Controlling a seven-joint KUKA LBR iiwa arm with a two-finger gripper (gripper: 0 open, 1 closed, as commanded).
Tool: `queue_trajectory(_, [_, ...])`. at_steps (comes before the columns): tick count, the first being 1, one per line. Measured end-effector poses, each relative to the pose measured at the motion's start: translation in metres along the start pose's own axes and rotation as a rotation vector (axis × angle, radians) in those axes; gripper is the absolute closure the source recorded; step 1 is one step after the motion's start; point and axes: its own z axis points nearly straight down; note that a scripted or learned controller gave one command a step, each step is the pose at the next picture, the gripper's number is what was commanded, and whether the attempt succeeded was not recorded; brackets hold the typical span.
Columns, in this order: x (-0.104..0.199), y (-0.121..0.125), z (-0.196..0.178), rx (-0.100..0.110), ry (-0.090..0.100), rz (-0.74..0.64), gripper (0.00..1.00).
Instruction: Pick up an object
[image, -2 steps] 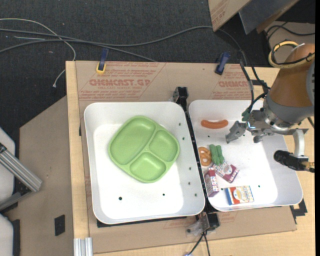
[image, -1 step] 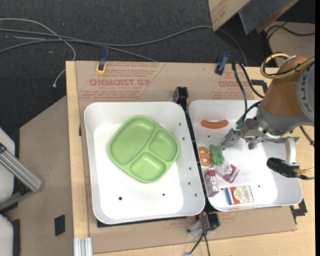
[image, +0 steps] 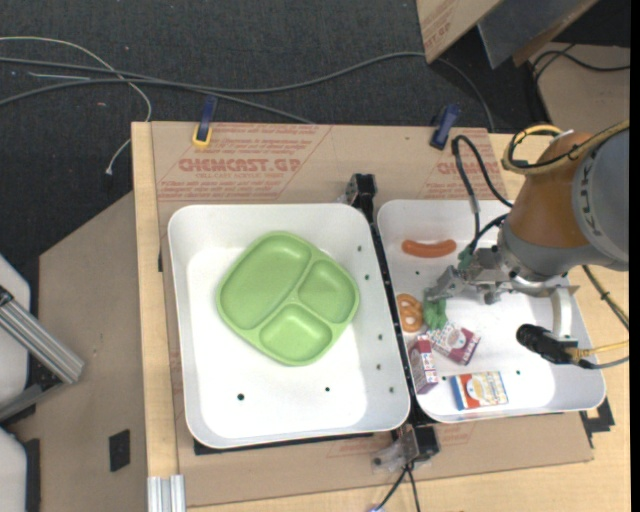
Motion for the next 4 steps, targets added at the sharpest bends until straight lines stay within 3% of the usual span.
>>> queue_trajectory(1, [0.000,0.003,-0.015,-0.012,-0.004,-0.002,1.00])
queue_trajectory(2, [-0.002,0.002,-0.058,0.005,-0.005,-0.002,1.00])
queue_trajectory(4, [-0.006,0.001,-0.148,0.004,-0.005,-0.003,1.00])
